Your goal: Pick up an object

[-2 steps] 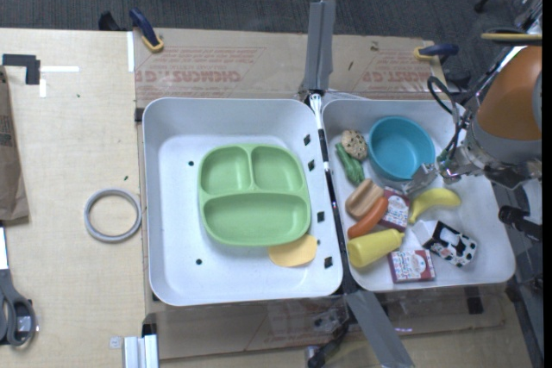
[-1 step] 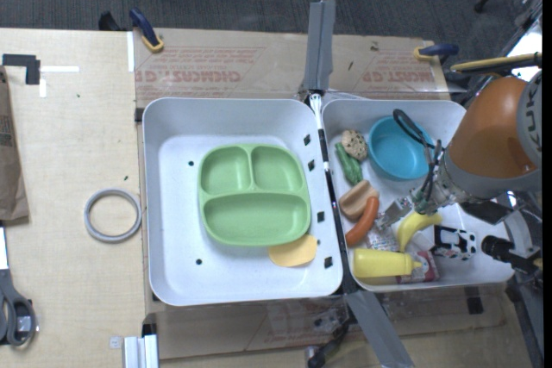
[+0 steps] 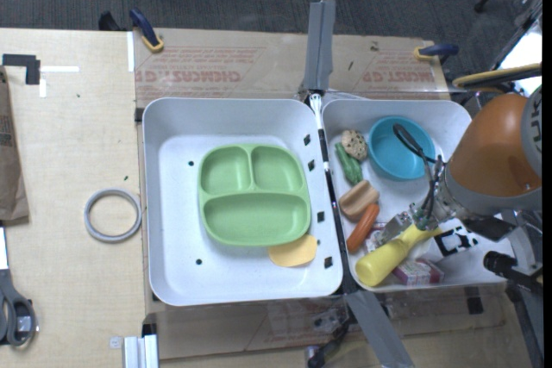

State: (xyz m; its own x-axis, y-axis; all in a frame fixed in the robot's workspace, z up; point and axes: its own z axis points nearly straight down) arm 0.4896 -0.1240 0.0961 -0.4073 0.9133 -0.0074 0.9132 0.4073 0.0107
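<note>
The right bin (image 3: 448, 109) holds a blue bowl (image 3: 398, 149) with a dark utensil in it, a speckled cookie (image 3: 353, 144), a green bean pod (image 3: 348, 165), a tan bun (image 3: 357, 197), an orange carrot-like stick (image 3: 362, 227), a yellow bottle-shaped object (image 3: 386, 258) and a pink box (image 3: 417, 273). My gripper (image 3: 409, 225) is low in this bin, right at the upper end of the yellow object and beside the orange stick. The arm's orange band (image 3: 496, 152) covers the bin's right side.
The left bin (image 3: 164, 185) carries a green divided plate (image 3: 254, 196) with a flat yellow piece (image 3: 293, 252) at its front edge. On the bench to the left lie a grey tape ring (image 3: 112, 214), scissors (image 3: 15, 316) and a brown bag (image 3: 10, 159).
</note>
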